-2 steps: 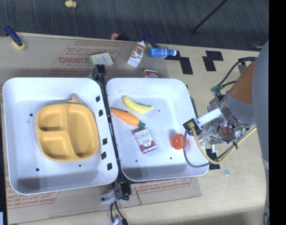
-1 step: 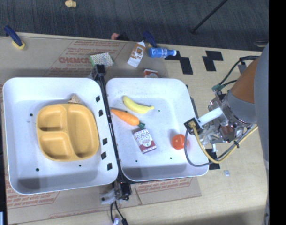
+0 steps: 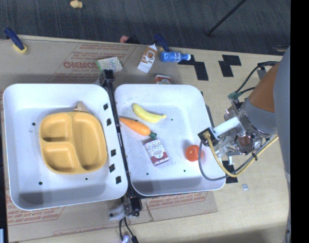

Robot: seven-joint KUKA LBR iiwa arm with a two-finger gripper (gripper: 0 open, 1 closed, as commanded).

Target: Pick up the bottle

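Table (image 3: 256,206): tan surface with flattened printed cardboard (image 3: 78,59) under two white bins, left bin (image 3: 12,135) and right bin (image 3: 195,97), touching side by side. Directly on the table along the upper edge: blue bottle (image 3: 172,57) lying on its side, small carton (image 3: 148,58) beside it, patterned packet (image 3: 110,63), black tape marks (image 3: 228,65).

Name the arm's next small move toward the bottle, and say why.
Probably swing the gripper up the view and slightly left, toward the blue bottle. The bottle lies on the bench beyond the right bin, outside it, while the gripper sits at that bin's right rim near the red tomato, well away from the bottle.
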